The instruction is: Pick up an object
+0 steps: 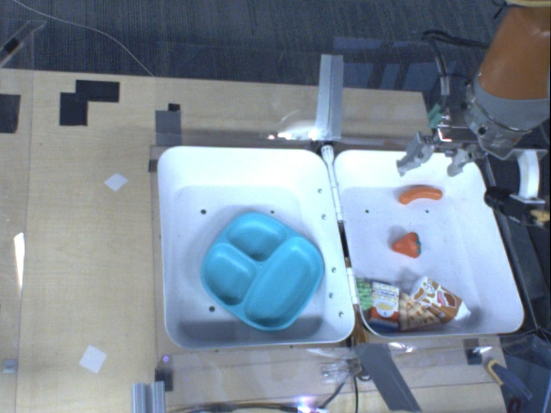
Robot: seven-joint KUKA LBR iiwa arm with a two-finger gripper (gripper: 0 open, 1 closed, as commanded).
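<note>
White plastic forms the two shallow bins that sit side by side on the pale wooden bench [77,256], split by a thin metal divider. The left bin [185,188] fills the middle of the frame and carries a blue divided plate [263,269], which lies tilted, its three compartments facing up, toward the lower middle of that bin.

The right bin [495,274] holds the smaller things. An orange sausage-shaped piece [420,194] lies in its upper part, long side running left to right. Below it, well apart, sits a small orange-red piece with a green tip [407,244], near the middle of the bin. Along the lower edge of the bin rest two packets touching each other: a small carton with green and orange print [380,303] toward the lower left corner, and just to its right a crinkled snack bag in red, white and brown [432,304].

The grey arm with its orange band [516,54] comes in from the upper right of the frame. Its gripper [433,161] hangs over the upper edge of the right bin, just above the sausage-shaped piece. The two fingers [413,157] stand spread apart, one to the left and one to the right, with nothing between them.

Black tape patches [86,100] mark the bench at the upper left.
</note>
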